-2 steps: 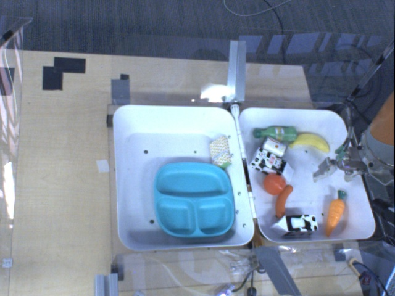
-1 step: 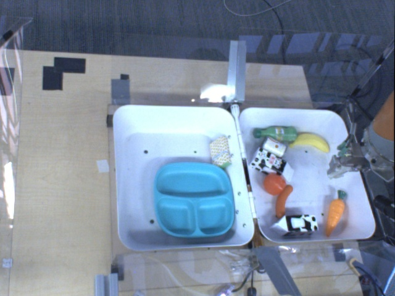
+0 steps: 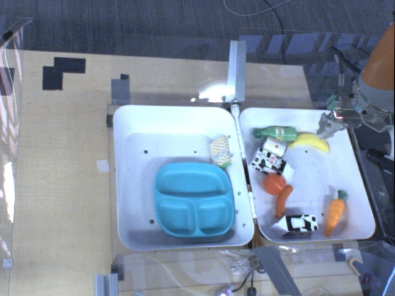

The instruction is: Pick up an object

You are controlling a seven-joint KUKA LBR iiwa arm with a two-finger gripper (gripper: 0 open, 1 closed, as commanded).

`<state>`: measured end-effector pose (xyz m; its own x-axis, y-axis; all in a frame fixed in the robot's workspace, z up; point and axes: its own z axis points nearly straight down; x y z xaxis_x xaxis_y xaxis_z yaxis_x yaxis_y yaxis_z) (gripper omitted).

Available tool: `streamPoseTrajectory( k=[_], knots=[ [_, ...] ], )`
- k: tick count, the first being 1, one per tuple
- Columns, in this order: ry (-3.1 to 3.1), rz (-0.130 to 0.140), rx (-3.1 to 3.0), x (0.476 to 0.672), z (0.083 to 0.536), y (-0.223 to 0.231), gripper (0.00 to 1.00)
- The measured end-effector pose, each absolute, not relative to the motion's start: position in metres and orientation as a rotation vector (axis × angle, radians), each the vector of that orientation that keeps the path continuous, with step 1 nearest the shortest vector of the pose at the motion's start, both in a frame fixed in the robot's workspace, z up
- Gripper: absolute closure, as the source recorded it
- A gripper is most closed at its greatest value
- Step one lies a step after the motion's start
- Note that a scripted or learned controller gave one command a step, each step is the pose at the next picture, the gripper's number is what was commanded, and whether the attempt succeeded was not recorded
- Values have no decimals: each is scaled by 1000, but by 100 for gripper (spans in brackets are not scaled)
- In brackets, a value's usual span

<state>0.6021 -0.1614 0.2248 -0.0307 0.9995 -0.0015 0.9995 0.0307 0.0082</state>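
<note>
The right bin [image 3: 361, 184] holds a green bottle [image 3: 276, 132], a yellow banana [image 3: 311, 142], a black-and-white cow-patterned box [image 3: 270, 157], a red tomato [image 3: 274, 184], a red sausage [image 3: 282, 200], a carrot [image 3: 335, 213] and a small black-and-white toy [image 3: 302, 224]. My gripper [image 3: 328, 126] hangs at the bin's far right corner, just right of the banana's tip. Nothing shows between its fingers.
The left bin [image 3: 133, 165] holds a blue divided plate [image 3: 194, 198] and a small patterned packet [image 3: 220, 151] by the divider. A metal post [image 3: 237, 73] stands behind the bins. The arm's orange band [image 3: 381, 63] is at the right edge.
</note>
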Motion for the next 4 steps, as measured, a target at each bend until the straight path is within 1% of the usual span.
streamPoseTrajectory(
  k=[1, 4],
  knots=[
    [2345, 6, 2078, 671, 231, -161, 100],
    [2347, 23, 2034, 677, 271, -157, 100]
  ],
)
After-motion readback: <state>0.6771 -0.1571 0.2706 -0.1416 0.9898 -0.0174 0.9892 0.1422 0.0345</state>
